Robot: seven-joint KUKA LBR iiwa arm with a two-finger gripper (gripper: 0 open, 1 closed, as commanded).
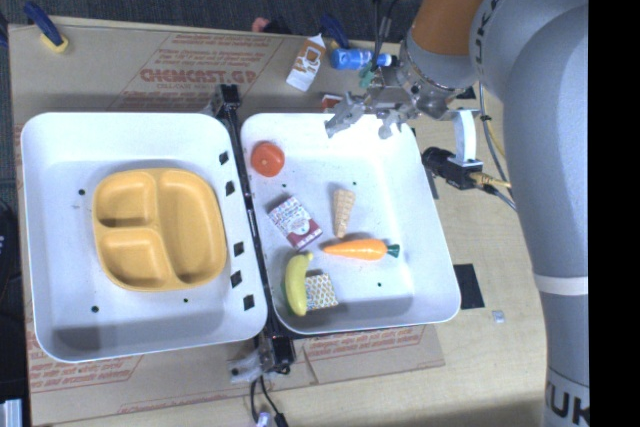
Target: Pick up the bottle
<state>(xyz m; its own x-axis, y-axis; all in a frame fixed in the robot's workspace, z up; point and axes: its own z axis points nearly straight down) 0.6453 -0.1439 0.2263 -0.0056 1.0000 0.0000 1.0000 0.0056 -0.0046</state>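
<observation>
Two open fingers of the gripper (365,118) hang over the right bin (425,245); cardboard (190,65) reads "CHEMCAST GP".

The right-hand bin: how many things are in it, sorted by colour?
Orange: 2, tomato and carrot
Yellow: 1, banana
Tan: 1, ice cream cone
Red and white: 1, small box
Checkered: 1, small packet
Total: 6
</observation>
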